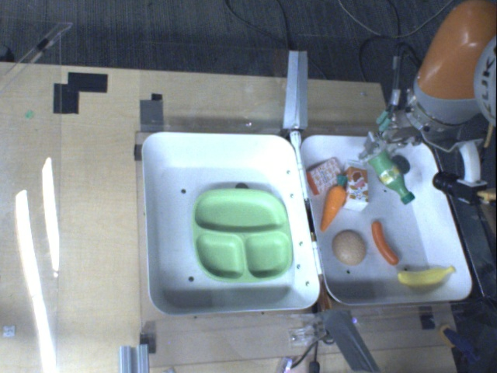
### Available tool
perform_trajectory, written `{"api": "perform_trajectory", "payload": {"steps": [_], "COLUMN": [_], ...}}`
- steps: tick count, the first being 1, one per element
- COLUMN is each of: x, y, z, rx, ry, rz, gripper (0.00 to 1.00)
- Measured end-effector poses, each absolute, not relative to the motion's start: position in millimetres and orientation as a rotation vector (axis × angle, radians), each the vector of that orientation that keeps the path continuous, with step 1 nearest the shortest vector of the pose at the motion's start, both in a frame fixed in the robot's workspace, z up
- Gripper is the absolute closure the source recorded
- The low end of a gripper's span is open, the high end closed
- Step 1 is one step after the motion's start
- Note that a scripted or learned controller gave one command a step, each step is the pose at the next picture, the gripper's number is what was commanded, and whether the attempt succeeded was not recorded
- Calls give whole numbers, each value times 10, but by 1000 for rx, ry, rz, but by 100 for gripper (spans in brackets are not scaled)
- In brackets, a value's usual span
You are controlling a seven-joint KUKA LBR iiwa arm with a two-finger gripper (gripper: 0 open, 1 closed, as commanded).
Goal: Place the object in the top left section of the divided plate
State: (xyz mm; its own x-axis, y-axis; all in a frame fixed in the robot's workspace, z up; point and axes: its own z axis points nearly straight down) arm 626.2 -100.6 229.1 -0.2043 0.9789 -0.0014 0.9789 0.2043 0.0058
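The green bottle [390,175] hangs at the tool [383,148] in the upper right of the frame, above the right bin [458,286]; whether the tool grips it, I cannot tell. It looks light, stiff and slick, so the neck seems the surest hold. The green divided plate [241,233] lies left of centre.

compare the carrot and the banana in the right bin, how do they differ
The carrot is orange with a green top; the banana is yellow. The carrot lies steeply slanted near the bin's left wall, beside the small cartons; the banana lies nearly level at the lower right, apart from the rest. Both are long toy foods lying flat in the right bin.
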Motion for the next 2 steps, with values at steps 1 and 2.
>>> {"api": "perform_trajectory", "payload": {"steps": [1, 2], "x": [6124, 5709], "y": [-1476, -814], "z": [3049, 2140], "rx": [1953, 1830], "ry": [2452, 2550], "rz": [5, 4], "gripper": [100, 100]}}
